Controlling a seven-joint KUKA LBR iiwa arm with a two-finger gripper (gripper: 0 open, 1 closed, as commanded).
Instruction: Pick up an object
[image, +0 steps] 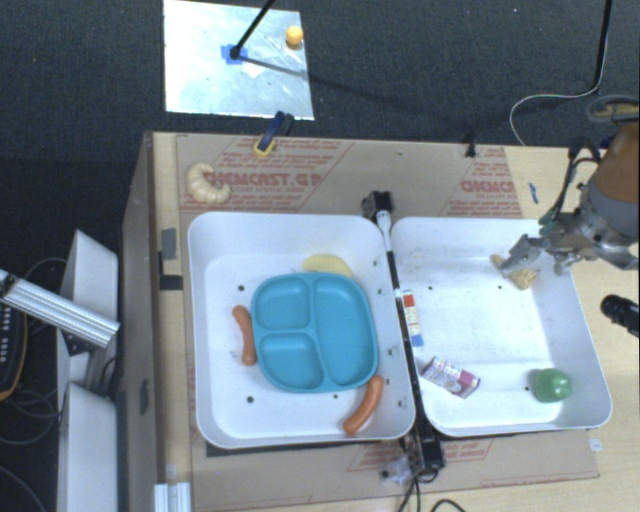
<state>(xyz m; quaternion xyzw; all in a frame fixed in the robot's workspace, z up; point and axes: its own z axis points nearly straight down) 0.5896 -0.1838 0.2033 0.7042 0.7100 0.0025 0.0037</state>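
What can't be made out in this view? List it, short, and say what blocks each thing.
- Gripper, camera view: too small and blurred to tell whether anything sits in it.
- Yellow object: the blue divided plate covers most of it, so its shape is unclear.
- Small packet in the right bin: its label is too small to read.
- Arm: cut off by the right edge.

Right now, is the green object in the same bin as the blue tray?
No, the green object lies in the right bin; the blue tray is in the left bin.
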